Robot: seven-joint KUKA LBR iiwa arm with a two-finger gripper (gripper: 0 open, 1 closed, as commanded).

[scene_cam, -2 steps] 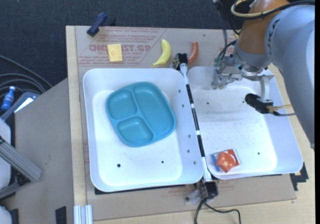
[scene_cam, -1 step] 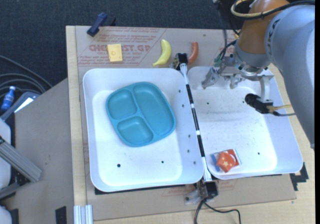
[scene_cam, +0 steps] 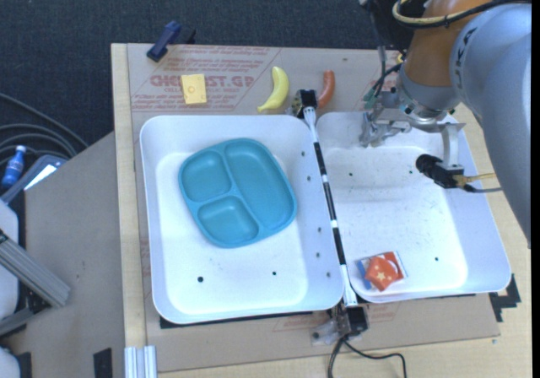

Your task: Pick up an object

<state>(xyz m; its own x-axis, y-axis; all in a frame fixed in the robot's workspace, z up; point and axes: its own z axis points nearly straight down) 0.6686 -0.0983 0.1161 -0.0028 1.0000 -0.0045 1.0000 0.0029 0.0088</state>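
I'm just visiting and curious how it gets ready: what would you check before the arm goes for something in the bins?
1. Something to pick in the right bin: ok, a small red and orange packet lies at its near left corner.
2. Packet free of neighbours: ok.
3. Hand above the packet: not ok, it is at the bin's far end.
4. Hand holding nothing: cannot tell.
5. Blue plate in the left bin, apart from the packet: ok.

My bench [scene_cam: 169, 317] carries two shallow white bins side by side, the left bin [scene_cam: 160, 224] and the right bin [scene_cam: 472, 241], while behind them on the bare board lie a yellow card [scene_cam: 193, 89], a banana [scene_cam: 275, 89] and an orange-red piece [scene_cam: 326, 88].
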